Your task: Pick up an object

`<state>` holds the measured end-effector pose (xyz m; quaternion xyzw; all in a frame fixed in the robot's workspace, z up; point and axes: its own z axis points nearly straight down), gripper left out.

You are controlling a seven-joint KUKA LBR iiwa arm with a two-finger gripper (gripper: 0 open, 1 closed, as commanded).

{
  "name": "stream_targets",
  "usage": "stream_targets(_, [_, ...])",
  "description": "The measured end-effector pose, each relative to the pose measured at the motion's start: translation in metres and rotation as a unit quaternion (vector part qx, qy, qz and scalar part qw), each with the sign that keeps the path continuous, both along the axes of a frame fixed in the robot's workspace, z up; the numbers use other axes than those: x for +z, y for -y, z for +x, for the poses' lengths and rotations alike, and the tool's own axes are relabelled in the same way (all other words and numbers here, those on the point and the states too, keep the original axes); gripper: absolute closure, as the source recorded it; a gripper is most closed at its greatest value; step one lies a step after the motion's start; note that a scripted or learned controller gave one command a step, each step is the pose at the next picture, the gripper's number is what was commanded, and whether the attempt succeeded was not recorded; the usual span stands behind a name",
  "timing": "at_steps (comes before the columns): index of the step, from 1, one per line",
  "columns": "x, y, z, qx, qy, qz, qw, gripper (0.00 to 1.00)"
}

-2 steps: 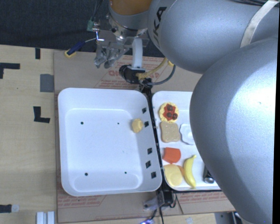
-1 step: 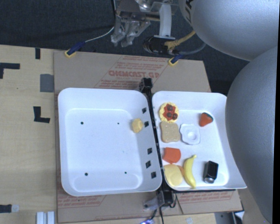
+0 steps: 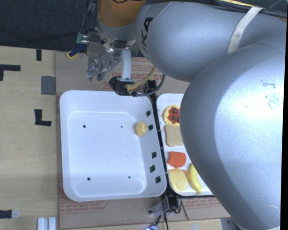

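A small pale-yellow object (image 3: 141, 129) lies in the left bin (image 3: 86, 148), close to its right wall. My gripper (image 3: 100, 70) hangs beyond the far rim of that bin, over the brown board, up and to the left of the yellow object and well apart from it. Nothing is seen in it. The right bin (image 3: 162, 97) holds a round red-topped piece (image 3: 173, 114), a tan toast-like slab (image 3: 174, 135), an orange-red block (image 3: 177, 159), a yellow lump (image 3: 177, 179) and a banana-like piece (image 3: 194, 179). The arm hides most of the right bin.
The big grey arm (image 3: 229, 91) covers the right half of the view. A black cable loop (image 3: 131, 86) hangs under the wrist at the left bin's far right corner. Black clips (image 3: 154, 155) line the wall between the bins. Black marks (image 3: 40, 118) lie on the bench at left.
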<state>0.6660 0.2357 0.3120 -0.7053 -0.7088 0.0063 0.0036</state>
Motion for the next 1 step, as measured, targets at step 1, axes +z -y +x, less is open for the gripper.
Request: stream_targets(1, [0.186, 0.0018, 0.0019, 0.0, 0.015, 0.0047, 0.9999, 1.0])
